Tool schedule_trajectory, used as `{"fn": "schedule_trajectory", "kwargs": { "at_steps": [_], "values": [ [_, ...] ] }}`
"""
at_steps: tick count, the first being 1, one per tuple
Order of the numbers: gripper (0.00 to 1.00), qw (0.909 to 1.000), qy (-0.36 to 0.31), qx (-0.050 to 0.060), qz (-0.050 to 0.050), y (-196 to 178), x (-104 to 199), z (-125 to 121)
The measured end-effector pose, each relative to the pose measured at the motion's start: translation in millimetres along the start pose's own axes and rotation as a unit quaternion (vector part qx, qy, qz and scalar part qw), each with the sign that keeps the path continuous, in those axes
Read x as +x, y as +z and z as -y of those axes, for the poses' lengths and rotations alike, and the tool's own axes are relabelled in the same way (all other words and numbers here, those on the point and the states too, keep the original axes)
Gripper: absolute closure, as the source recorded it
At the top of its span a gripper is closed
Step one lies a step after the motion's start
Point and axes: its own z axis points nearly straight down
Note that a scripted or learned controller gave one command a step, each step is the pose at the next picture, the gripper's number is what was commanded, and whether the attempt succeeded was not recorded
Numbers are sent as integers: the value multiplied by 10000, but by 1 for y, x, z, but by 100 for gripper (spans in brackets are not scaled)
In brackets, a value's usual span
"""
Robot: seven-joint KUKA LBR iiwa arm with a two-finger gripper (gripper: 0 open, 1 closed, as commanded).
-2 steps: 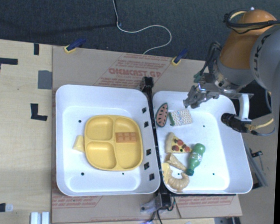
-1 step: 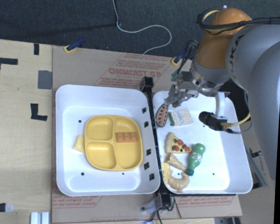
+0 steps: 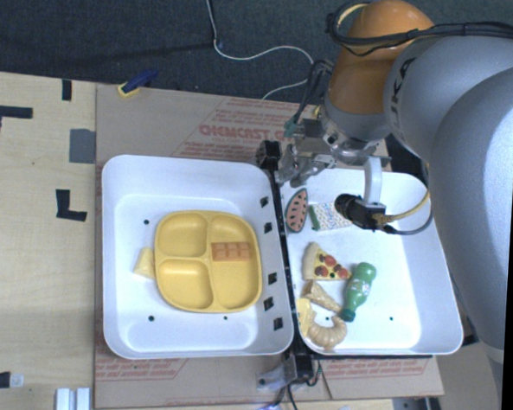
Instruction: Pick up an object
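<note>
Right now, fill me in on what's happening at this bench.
A grey KUKA arm reaches in from the right, its gripper poised over the back edge where the two white bins meet. Just below it in the right bin lies a watermelon slice toy, with a pizza slice, green bottle and other toy food nearer the front. The left bin holds a yellow divided plate. Nothing looks picked up yet.

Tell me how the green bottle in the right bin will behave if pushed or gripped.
The green bottle lies on its side, and its rounded body suggests it may roll when nudged. It looks like smooth plastic, so probably light, stiff and slippery. The pizza slice beside it could get knocked.
</note>
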Motion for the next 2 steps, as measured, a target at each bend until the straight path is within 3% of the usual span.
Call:
{"fn": "schedule_trajectory", "kwargs": {
  "at_steps": [1,2],
  "values": [
    [100,10000,14,7,9,16,27,-14],
    [100,10000,26,8,15,17,24,-11]
  ]
}}
